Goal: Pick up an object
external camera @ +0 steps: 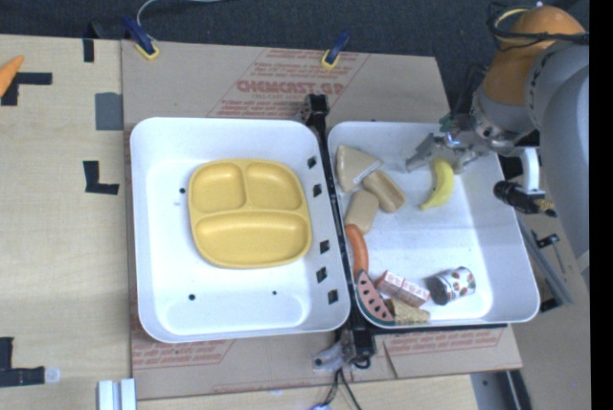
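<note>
Hovering at the frame's right, the gripper [428,152], fingers spread, sits just upper-left of the banana [440,186]; its long axis runs near-vertical.

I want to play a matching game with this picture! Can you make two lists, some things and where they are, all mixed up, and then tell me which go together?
Things:
1. yellow plate
2. banana
3. hot dog
4. watermelon slice

Places:
A. in the right bin, just under the claw
B. bottom edge of the right bin, near the divider
C. in the middle of the left bin
D. along the right bin's left wall, just above the bottom corner

Right pairs: 1-C, 2-A, 3-D, 4-B
</note>
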Controlling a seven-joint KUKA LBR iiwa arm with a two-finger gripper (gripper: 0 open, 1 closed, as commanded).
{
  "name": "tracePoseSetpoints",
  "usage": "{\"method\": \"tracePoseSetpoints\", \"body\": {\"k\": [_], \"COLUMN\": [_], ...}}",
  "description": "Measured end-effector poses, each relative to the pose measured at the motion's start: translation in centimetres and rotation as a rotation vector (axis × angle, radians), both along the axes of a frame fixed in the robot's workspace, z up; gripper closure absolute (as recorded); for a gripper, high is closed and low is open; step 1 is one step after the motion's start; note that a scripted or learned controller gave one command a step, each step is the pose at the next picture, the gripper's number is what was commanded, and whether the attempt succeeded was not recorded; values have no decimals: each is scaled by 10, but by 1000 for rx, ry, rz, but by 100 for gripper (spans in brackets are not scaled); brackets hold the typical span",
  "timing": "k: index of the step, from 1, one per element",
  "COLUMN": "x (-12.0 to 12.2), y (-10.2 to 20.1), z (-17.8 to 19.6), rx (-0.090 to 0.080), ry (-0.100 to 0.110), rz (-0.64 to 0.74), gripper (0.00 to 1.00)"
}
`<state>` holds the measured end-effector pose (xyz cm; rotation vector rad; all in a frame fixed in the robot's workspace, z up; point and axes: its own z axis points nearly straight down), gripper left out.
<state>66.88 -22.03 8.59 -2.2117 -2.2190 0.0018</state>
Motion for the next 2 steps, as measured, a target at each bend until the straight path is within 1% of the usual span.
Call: {"method": "tracePoseSetpoints", "body": {"k": [1, 2], "x": [2, -39], "y": [-1, 40], "z": [11, 102], "rx": [-9, -6], "ry": [-11, -10], "rz": [3, -1], "gripper": [100, 100]}}
